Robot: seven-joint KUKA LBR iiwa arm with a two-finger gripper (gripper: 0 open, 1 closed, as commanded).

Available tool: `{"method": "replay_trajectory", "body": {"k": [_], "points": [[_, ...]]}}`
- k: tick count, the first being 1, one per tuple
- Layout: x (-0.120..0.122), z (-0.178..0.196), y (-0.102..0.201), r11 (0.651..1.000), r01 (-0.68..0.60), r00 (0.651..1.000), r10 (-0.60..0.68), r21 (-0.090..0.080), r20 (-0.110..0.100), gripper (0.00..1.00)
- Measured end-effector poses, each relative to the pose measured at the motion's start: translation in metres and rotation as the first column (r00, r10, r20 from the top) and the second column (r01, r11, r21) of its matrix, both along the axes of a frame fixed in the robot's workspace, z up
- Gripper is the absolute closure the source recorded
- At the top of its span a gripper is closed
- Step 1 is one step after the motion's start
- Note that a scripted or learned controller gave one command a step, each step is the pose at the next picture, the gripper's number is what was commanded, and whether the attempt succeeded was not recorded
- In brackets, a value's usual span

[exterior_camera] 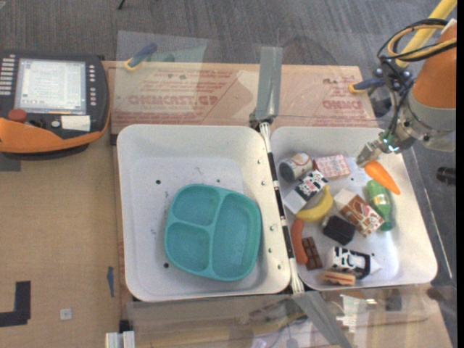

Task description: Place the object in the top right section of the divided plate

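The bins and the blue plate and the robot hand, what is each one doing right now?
Divided plate: flat in the left bin, sections bare.
Right bin: holds the toy food pile.
Carrot: lying in the right bin, just below the gripper.
Banana: lying among the toys.
Gripper: above the right bin's top edge, nothing seen between its fingers.

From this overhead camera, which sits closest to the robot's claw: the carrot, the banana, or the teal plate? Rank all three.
Measured from the gripper in the camera view:
1. Carrot, just below it in the right bin.
2. Banana, mid right bin, toward the divider.
3. Divided plate, over in the left bin.
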State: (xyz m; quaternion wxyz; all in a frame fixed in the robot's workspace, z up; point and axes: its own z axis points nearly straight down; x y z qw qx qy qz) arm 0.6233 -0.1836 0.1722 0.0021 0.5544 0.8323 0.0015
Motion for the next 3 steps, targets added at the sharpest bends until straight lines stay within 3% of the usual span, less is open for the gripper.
{"method": "replay_trajectory", "body": {"k": [1,2,3], "points": [[-0.043,-0.074,0.065,0.987,0.161,0.987,-0.161,0.000,0.000,1.00],[-0.130,0.012,0.138,0.993,0.117,0.993,-0.117,0.001,-0.006,1.00],[-0.144,0.012,0.223,1.000,0.022,1.000,-0.022,0.001,-0.006,1.00]]}}
